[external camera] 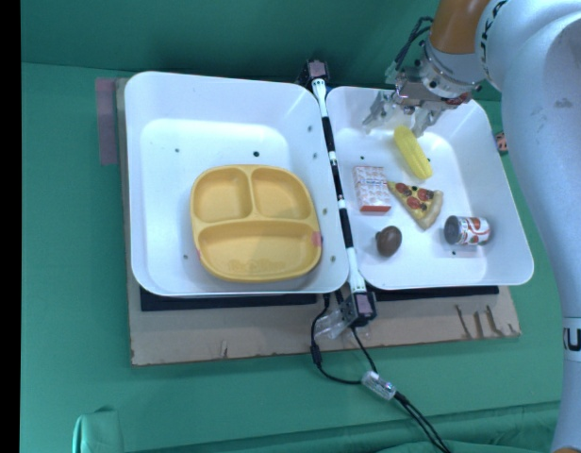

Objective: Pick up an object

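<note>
So the gripper (400,113) sits at the upper right of the frame over the right bin (503,253), jaws spread wide with nothing between them. Just below it lies a corn cob (413,151), bright yellow, stubby, lying at a slant. Lower down: small carton (371,188), pizza slice (417,202), can (467,230).

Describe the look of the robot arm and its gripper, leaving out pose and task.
The arm is thick, rounded and light grey, with an orange band above the wrist. Dark lettering runs beside that band, and more shows lower on the arm's body. The gripper is a compact metallic grey unit with pale fingers, and thin dark cables run along the wrist.
</note>
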Controlling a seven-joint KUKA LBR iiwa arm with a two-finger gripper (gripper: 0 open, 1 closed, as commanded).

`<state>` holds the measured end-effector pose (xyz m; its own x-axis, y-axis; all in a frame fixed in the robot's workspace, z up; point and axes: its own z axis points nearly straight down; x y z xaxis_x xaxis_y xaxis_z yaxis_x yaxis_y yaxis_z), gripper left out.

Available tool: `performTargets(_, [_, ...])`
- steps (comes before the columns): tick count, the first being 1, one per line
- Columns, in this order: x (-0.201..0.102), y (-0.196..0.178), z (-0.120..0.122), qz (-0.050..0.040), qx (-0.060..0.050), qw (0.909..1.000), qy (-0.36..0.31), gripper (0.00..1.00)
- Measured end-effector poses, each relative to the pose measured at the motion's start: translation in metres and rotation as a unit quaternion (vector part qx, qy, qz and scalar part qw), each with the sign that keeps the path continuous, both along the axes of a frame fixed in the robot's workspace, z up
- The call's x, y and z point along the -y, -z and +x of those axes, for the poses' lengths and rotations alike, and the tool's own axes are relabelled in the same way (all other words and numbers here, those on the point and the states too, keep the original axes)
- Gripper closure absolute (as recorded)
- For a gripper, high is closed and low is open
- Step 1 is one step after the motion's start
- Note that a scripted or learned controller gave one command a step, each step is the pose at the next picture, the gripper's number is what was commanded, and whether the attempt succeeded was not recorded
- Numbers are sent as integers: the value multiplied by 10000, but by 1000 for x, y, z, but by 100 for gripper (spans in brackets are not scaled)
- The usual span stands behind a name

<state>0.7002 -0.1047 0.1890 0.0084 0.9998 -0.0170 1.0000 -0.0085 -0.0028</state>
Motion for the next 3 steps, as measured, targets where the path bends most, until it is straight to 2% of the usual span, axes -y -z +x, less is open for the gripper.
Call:
performTargets(1, [-9, -15, 3, 125, 27, 9999, 8, 100])
performTargets(2, [-7, -16, 2, 108, 25, 9999, 10, 0])
performTargets(3, [-9, -3, 2, 85, 5, 10000, -25, 0])
